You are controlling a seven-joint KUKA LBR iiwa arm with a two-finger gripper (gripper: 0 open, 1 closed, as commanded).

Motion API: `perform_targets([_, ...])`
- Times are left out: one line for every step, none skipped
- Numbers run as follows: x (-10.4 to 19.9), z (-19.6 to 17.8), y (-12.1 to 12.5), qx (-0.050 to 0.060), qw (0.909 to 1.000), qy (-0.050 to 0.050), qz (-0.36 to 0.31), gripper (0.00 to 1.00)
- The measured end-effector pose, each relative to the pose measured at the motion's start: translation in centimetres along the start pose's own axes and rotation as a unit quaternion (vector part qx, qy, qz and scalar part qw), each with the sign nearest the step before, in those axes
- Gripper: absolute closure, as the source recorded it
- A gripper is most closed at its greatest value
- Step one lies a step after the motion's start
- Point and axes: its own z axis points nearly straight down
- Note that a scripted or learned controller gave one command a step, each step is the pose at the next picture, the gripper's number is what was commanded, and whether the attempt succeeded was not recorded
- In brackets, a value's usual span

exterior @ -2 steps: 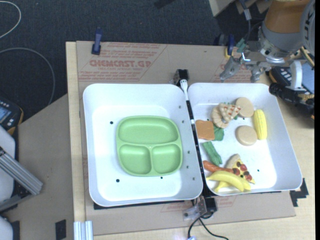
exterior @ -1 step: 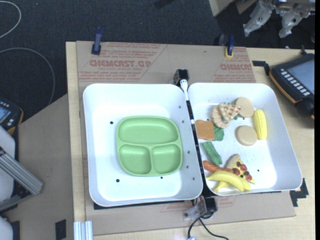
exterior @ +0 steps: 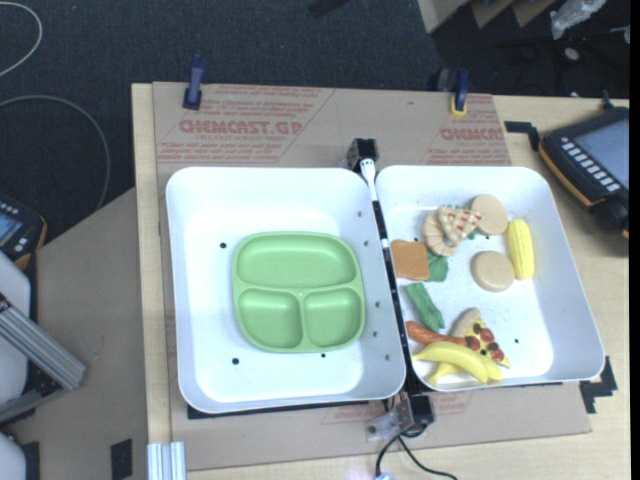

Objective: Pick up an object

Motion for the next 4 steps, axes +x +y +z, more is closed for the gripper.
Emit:
perform_targets([5.0, 9.6, -7.3, 0.010, 0.9999, 0.003, -0.003, 0.00])
perform_targets([7.9, 0.1, -7.2, 0.002, 1.0000, 0.002, -0.003, 0.00])
perform_targets([20.9, 10.7, -13.1, 0.012, 0.9999, 0.002, -0.007, 0.00])
perform_targets([22.1, 26.3, -16.7, 0.016, 0.9999, 0.000, -0.001, 0.00])
